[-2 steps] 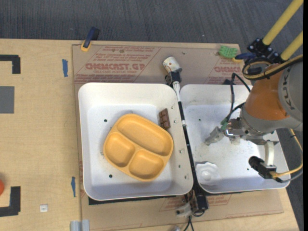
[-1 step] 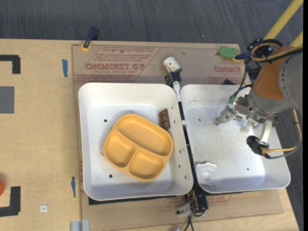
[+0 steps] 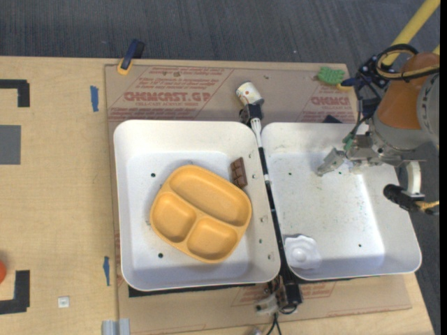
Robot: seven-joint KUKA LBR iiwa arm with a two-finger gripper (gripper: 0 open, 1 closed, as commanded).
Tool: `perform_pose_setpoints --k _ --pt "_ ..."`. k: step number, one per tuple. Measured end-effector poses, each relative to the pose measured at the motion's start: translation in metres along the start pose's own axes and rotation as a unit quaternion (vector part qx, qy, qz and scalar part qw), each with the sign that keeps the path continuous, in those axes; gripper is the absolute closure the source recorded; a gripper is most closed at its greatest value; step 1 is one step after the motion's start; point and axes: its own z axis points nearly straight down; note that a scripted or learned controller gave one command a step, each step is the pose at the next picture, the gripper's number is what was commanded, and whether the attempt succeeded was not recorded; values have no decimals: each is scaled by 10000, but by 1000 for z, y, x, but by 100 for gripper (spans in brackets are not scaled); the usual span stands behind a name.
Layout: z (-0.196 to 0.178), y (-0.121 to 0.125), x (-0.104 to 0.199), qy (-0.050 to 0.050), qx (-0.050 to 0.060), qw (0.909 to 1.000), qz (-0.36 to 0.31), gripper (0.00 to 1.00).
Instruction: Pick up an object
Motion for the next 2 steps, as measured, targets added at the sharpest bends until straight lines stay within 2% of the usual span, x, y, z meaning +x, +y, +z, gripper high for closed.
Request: perform_pose_setpoints --k 1,2 --pt "-11 0 -4 -59 -25 10000 1 100" --pt "-97 30 -33 -90 -13 9980 -618 100"
